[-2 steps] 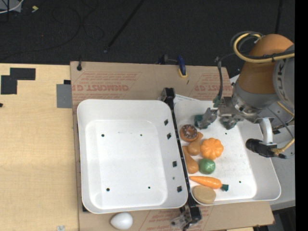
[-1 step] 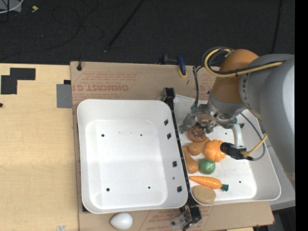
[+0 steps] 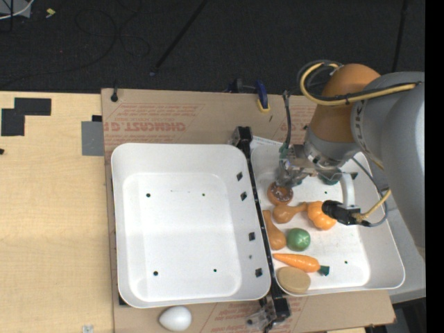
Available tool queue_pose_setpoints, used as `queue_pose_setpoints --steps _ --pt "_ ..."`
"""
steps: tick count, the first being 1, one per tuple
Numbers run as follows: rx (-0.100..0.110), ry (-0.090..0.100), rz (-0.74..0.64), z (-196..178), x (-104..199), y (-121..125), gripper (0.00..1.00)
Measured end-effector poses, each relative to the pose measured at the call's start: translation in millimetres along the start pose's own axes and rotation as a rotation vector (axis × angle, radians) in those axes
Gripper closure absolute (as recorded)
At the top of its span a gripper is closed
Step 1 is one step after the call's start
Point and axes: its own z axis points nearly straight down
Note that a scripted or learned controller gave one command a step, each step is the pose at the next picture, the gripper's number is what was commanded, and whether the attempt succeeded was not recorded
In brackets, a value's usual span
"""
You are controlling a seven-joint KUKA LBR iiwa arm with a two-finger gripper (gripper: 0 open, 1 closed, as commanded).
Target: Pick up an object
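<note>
My pincer (image 3: 282, 184) is down in the right bin (image 3: 378, 269), on a brown round piece (image 3: 279, 195); whether it grips, I cannot tell. At five o'clock lie a green ball (image 3: 299, 238) and carrot (image 3: 297, 261). I judge this the grasping step; next, lift straight up.

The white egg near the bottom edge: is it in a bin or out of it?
Out. The white egg lies on the cardboard below the left bin's front rim, outside both bins.
</note>
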Motion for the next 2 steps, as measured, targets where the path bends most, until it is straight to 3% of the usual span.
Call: queue_pose_setpoints --steps 1,2 --pt "-0.024 -0.006 -0.001 18.2 1.9 -13.5 1.0" --pt "0.002 0.004 -0.009 -75.3 85.0 -93.5 1.0"
